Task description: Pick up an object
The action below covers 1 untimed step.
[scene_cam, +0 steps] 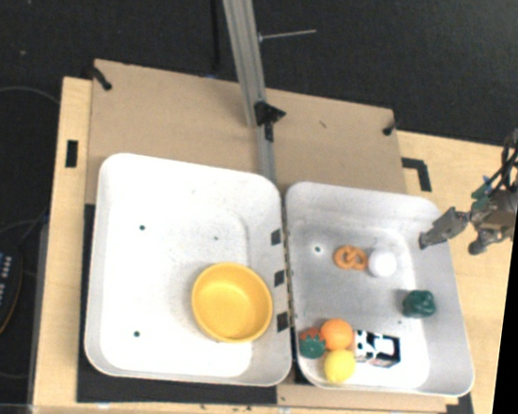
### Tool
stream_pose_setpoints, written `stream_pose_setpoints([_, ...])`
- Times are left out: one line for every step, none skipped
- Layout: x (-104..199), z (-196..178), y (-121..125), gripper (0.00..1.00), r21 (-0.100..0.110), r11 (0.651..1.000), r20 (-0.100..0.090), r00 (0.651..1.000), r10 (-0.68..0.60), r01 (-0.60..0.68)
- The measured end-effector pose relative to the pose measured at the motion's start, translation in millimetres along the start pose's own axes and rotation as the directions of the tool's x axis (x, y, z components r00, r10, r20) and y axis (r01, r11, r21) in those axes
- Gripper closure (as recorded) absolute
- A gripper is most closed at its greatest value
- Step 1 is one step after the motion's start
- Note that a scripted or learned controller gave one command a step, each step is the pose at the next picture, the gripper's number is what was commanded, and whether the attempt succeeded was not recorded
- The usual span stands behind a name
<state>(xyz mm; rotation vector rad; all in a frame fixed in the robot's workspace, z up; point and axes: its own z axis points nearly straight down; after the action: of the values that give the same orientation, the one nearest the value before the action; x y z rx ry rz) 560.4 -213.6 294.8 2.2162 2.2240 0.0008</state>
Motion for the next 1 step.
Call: stream_pose_setpoints([0.0,0.0,0.0,0.0,0.0,1.0,0.0,1.0,0.0,0.0])
